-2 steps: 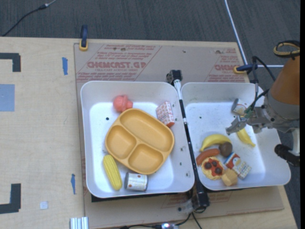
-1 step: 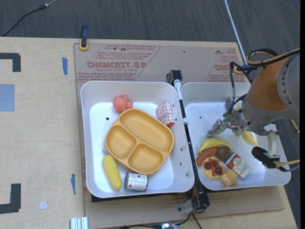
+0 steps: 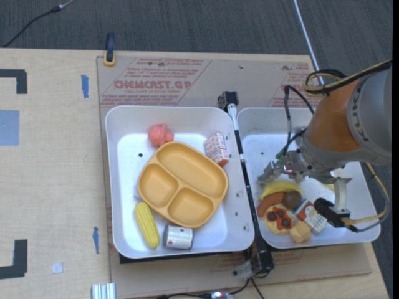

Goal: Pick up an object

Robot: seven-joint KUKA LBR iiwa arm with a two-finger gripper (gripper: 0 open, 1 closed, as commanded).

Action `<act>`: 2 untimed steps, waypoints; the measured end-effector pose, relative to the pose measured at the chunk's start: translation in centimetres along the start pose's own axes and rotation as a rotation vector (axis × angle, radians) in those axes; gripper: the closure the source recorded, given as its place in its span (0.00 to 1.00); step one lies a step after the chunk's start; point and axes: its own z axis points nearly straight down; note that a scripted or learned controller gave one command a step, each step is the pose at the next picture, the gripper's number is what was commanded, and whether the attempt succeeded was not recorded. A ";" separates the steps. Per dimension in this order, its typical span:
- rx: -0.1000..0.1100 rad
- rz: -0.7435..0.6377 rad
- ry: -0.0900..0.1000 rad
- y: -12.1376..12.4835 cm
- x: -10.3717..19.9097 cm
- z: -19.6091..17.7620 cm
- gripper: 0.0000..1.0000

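My gripper point(image 3: 279, 169) hangs low over the left part of the right bin point(image 3: 262, 139), just above a yellow banana point(image 3: 280, 187). Below the banana lie a red sausage point(image 3: 270, 202), a brown lump point(image 3: 292, 199), a pizza slice point(image 3: 278, 218), a small red and white carton point(image 3: 308, 213) and a pale yellow block point(image 3: 300, 232). All of them rest on the bin floor near its front. The grey arm with its orange band point(image 3: 333, 126) covers the bin's right half.
The left bin point(image 3: 118, 167) holds a yellow divided plate point(image 3: 182, 184), a pink ball point(image 3: 160, 134), a red and white packet point(image 3: 216, 147), a corn cob point(image 3: 147, 224) and a small can point(image 3: 178, 237). A black rail point(image 3: 240, 161) runs between the bins. Cables loop around the arm.
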 end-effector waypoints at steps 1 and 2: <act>0.000 0.002 -0.002 -6.4 -1.7 0.0 0.00; -0.004 0.002 -0.002 -6.3 -1.6 -0.9 1.00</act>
